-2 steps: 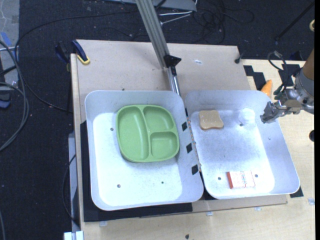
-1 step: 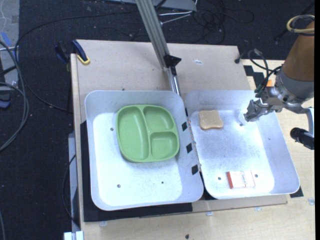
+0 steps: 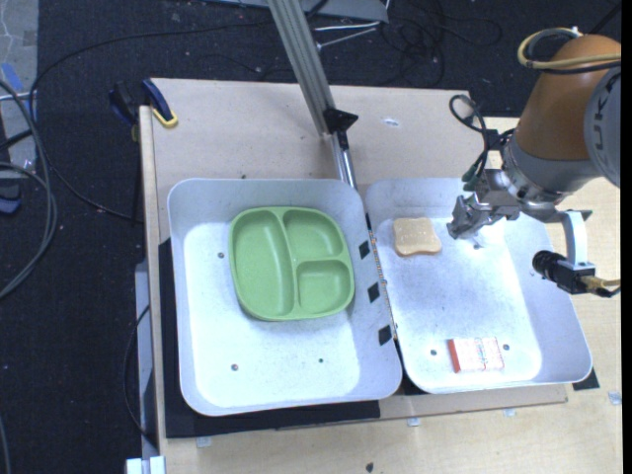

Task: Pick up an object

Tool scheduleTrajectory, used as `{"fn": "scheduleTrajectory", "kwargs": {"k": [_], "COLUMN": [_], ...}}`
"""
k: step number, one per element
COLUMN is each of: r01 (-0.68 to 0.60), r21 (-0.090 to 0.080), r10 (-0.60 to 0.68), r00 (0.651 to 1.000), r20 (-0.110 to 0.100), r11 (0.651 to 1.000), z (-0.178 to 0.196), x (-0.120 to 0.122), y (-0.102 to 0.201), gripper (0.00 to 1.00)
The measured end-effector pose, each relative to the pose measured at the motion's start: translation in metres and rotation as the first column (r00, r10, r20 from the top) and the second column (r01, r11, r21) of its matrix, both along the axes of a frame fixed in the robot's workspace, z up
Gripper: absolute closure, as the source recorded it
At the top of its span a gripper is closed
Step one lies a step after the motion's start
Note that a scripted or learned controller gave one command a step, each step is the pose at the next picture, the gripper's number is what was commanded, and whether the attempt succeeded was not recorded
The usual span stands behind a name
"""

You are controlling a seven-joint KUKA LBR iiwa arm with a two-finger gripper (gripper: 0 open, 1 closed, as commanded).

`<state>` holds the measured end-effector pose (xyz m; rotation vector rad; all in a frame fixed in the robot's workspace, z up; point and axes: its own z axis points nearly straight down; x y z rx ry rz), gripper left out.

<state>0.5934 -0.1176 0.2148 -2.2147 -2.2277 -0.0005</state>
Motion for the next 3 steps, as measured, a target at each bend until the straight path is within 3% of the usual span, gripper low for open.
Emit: {"fn": "scheduleTrajectory", "kwargs": {"k": [2, 3], "r01": [-0.002, -0.001], "r21": [0.001, 0.0], "r10": [0.002, 0.001], "r00": [1.0, 1.0], "r20": [0.001, 0.002], "r11": [1.0, 1.0], "z": [0.005, -0.001], "x": [0.01, 0.03], "y": [0.106, 0.155], "gripper": [1.0, 1.0]}}
